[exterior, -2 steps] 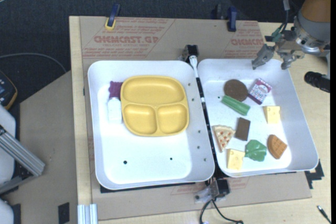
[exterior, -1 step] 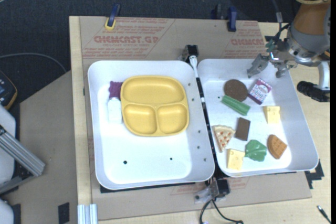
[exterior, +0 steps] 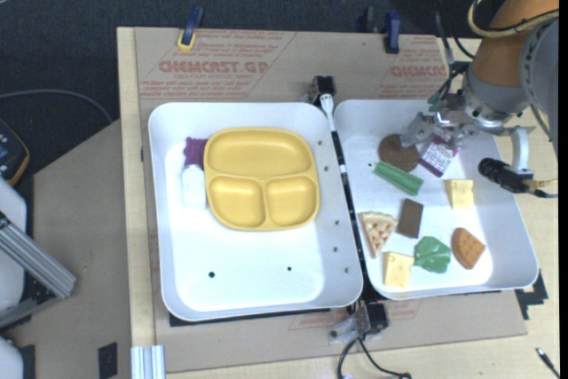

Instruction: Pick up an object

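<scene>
My gripper (exterior: pixel 437 136) hangs over the back of the right bin (exterior: pixel 510 271), its fingers spread open. A small purple-and-white packet (exterior: pixel 437 159) lies just in front of and below it, not visibly clamped. A brown round cookie (exterior: pixel 397 153) sits to the gripper's left, with a green stick (exterior: pixel 398 177) in front of the cookie. Further forward lie a yellow cheese square (exterior: pixel 460 193), a brown chocolate bar (exterior: pixel 410 217), a pizza slice (exterior: pixel 378 232), a second cheese piece (exterior: pixel 398 269), a green pepper (exterior: pixel 432 254) and a brown bread roll (exterior: pixel 468 248).
The left bin (exterior: pixel 248 280) holds a yellow divided plate (exterior: pixel 262 177), with a purple item (exterior: pixel 194 150) and a white item (exterior: pixel 193 185) at its left side. A black rail (exterior: pixel 342 182) separates the bins. The arm's black side part (exterior: pixel 501 173) overhangs the right bin's right side.
</scene>
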{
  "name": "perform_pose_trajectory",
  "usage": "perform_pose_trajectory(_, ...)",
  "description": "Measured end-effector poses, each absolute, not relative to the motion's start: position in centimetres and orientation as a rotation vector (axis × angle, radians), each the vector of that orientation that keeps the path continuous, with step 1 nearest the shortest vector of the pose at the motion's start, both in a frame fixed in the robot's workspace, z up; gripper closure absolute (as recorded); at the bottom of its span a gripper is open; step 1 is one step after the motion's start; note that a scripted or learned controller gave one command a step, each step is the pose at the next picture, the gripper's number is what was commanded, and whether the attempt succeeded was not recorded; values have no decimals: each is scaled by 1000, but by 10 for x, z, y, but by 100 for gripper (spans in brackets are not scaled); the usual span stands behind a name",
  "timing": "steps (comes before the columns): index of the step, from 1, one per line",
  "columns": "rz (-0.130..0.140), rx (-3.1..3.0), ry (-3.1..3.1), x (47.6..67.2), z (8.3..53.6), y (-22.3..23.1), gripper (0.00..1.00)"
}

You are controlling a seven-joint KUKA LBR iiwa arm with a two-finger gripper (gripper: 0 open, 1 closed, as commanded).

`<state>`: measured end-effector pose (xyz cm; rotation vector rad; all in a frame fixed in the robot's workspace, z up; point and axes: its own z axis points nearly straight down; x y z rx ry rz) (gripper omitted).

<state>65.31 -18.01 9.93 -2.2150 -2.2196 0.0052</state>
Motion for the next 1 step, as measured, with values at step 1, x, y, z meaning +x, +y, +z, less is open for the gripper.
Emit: perform_pose_trajectory(1, -1, -2220, -2226, 655, 89, -180, 0)
